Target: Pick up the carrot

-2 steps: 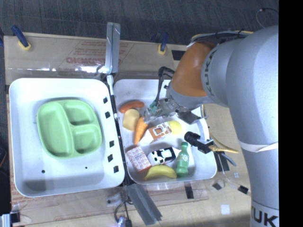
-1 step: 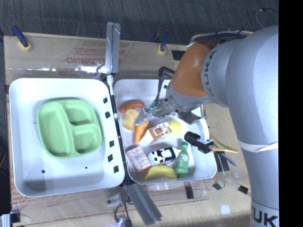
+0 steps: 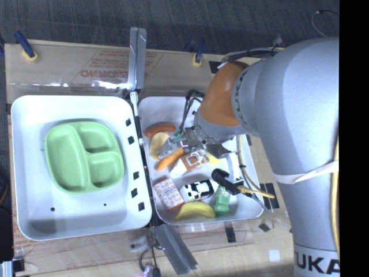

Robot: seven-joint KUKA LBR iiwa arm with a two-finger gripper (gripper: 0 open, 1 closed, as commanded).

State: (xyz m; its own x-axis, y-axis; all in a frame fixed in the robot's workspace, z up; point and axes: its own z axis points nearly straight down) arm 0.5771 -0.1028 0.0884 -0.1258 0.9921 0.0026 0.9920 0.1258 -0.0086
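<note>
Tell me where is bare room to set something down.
Free: the left bin floor around the green tray, widest along its front wall. Crowded: the right bin, packed with carrot, banana, cartons and the pincer.

a robotics lab around me, my bench (image 3: pixel 69 59) a taped board held by blue clamps (image 3: pixel 25 46), two white bins (image 3: pixel 23 172) fixed side by side, dark carpet (image 3: pixel 173 4) beyond, cables trailing

Gripper (image 3: pixel 180 145) down in rt bin (image 3: pixel 251 209) at carrot (image 3: pixel 169 160); green tray (image 3: pixel 85 156) in lt bin (image 3: pixel 23 154).
</note>
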